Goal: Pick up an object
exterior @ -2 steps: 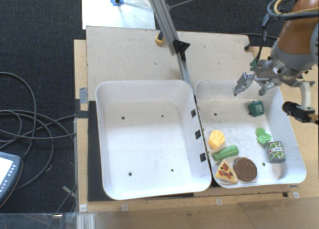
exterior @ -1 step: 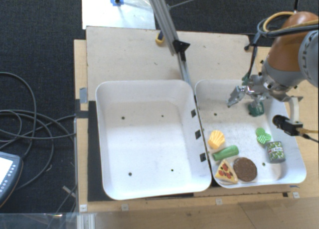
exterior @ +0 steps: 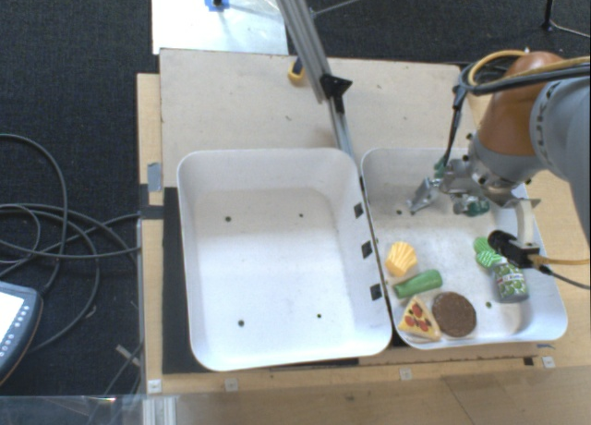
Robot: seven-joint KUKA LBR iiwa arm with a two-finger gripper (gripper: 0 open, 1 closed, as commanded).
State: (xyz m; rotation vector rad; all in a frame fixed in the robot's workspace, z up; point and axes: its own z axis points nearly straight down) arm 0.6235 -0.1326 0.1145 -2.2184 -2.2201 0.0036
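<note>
Several toy foods lie in the right bin. A yellow ridged piece sits near the bin's left wall, with a green cucumber-like piece just below it. A pizza slice and a brown round disc lie at the front. A green bottle-like item rests by the right wall. My gripper hangs over the bin's bare back part, up and to the right of the yellow piece and apart from all the toys. I see nothing held in it.
The left bin stands beside the right one and the two share a raised edge. A slanted metal pole crosses above the back of the bench. Cables run along the arm on the right.
</note>
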